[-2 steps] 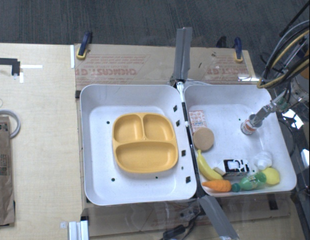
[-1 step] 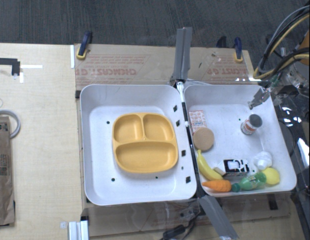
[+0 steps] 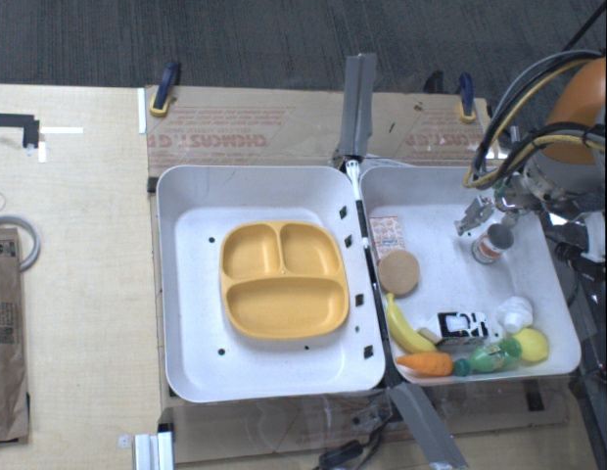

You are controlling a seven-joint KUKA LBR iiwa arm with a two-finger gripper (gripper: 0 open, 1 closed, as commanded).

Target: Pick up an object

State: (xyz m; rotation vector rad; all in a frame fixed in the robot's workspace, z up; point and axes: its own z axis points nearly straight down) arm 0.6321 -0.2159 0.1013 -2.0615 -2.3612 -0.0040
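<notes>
My gripper [image 3: 488,225] hangs over the upper right part of the right bin [image 3: 450,199], below the arm's orange band. Right under it is a small grey and reddish cylinder [image 3: 489,249]; whether it is gripped or resting on the bin floor is unclear. Further toward the front of this bin lie a round tan cookie [image 3: 399,271], a banana [image 3: 406,327], a carrot [image 3: 424,363], a black-and-white item [image 3: 462,324], a white lump [image 3: 516,311], a yellow lemon [image 3: 532,346] and a green piece [image 3: 486,359]. A pinkish card [image 3: 385,231] lies near the divider.
The left bin [image 3: 186,262] holds a yellow divided plate [image 3: 283,279]. Cables loop above the wrist at the right edge. A brown paper bag [image 3: 5,331] lies on the bench at the far left. Blue clamps [image 3: 167,84] hold the cardboard behind the bins.
</notes>
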